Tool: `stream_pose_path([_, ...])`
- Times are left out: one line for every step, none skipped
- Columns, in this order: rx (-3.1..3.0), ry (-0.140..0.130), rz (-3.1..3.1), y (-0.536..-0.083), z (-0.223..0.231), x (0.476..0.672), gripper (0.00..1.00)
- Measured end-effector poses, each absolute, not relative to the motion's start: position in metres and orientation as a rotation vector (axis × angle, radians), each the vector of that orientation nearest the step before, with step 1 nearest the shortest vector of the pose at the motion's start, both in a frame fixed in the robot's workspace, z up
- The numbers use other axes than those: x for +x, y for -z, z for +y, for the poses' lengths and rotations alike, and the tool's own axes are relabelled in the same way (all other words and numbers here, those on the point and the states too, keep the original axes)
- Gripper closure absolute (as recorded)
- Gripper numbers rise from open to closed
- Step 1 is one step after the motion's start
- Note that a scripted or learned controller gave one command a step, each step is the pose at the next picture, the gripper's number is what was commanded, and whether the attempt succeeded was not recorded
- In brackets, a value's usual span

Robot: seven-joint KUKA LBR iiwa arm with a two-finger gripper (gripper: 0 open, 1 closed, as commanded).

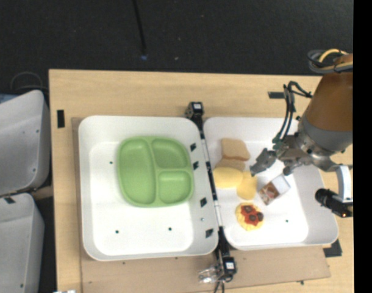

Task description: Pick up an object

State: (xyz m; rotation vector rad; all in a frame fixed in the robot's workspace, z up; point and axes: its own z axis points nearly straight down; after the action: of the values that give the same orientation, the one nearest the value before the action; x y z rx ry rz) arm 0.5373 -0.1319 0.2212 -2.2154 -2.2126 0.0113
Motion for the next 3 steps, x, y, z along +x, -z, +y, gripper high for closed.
stream_pose_path([-2.22, 0.001, -2.224, -0.228, -0.132, 0.54, 0.0])
stream_pose_path([-2.222, -0.005, -2.219, -0.17, -0.135, 0.539, 0.0])
stream_pose_path([-2.223, -0.005, -2.218, -0.121, -0.147, 0.539, 0.0])
